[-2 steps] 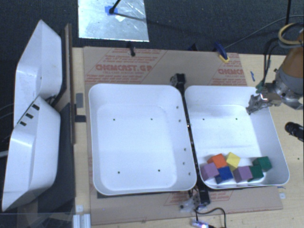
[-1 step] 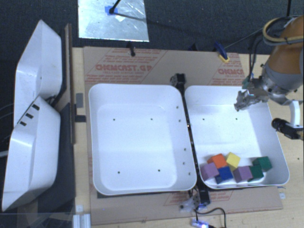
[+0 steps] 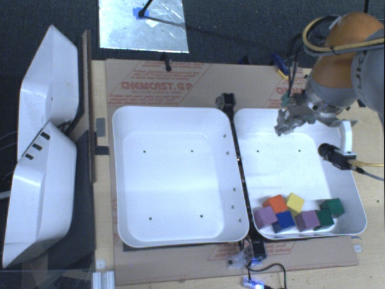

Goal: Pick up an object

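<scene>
Looking down on the counter [image 3: 180,77], we see our claw [image 3: 284,125] hanging over the far edge of the right bin [image 3: 264,161], with nothing under it but bare white floor. We cannot tell how the claw stands, because it is too small and dark here.

What could go wrong, in our judgement: the blocks lie well apart from the claw, all packed in the near corner of that bin, so a descent from this place would close on nothing. The cluster itself is also a risk. The orange block [image 3: 277,202], yellow block [image 3: 295,202], blue block [image 3: 284,221], two purple blocks [image 3: 309,220] and green blocks [image 3: 331,208] touch each other and sit close against the bin wall, so the claw may find no gap, push a neighbour away, or strike the rim.

The left bin [image 3: 174,173] holds no object that we can see. The right bin holds only this group of blocks.
</scene>
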Action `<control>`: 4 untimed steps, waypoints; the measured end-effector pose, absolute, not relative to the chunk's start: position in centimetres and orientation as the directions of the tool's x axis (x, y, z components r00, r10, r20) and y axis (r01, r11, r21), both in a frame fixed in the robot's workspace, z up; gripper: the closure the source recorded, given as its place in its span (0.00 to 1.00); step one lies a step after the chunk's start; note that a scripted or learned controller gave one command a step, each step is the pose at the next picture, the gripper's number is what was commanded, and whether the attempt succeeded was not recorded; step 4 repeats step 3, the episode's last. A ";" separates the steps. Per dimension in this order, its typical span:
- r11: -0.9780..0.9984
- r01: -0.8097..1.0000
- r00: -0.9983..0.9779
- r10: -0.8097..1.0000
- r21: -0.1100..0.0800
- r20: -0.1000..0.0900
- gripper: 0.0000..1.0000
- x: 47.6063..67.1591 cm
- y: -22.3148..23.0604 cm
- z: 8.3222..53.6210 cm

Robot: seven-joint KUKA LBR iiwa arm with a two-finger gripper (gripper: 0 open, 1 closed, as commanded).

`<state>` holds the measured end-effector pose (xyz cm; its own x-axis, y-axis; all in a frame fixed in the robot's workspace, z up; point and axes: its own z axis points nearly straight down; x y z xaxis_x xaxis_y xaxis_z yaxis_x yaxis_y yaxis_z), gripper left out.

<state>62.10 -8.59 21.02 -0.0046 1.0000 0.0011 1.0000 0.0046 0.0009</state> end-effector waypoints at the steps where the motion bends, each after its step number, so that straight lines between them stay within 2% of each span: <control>1: 0.005 1.000 -0.005 1.000 0.001 0.001 1.00 63.2 -3.1 20.4; 2: 0.004 1.000 -0.004 1.000 0.002 0.001 1.00 64.9 1.3 20.9; 3: 0.004 1.000 -0.004 1.000 0.001 0.002 1.00 64.8 6.0 21.1; 4: 0.004 1.000 -0.004 1.000 0.001 0.002 1.00 64.8 6.0 21.1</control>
